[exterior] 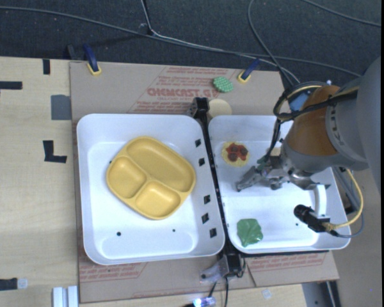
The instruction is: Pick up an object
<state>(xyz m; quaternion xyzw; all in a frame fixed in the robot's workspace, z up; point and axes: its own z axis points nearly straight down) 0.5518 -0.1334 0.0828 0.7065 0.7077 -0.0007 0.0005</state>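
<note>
Over the right bin (333, 235) the arm leans in from the right, its orange band above the wrist, and the pincer (245, 183) hangs low near the bin's middle. Whether it is released or clenched I cannot tell at this slant; nothing can be made out in its grasp. Two loose things lie in this bin, probably set there as candidates for picking: a small round pizza-like toy (235, 152) toward the far side, and a green lump (249, 231) toward the near edge. The pizza toy sits just beyond the pincer tip, close but seemingly apart from it; the green lump lies well nearer the camera. By that nearness, I judge the pizza toy the likelier target. A yellow divided plate (151, 177) rests alone in the left bin (93, 190), across the divider, well away from the pincer
</note>
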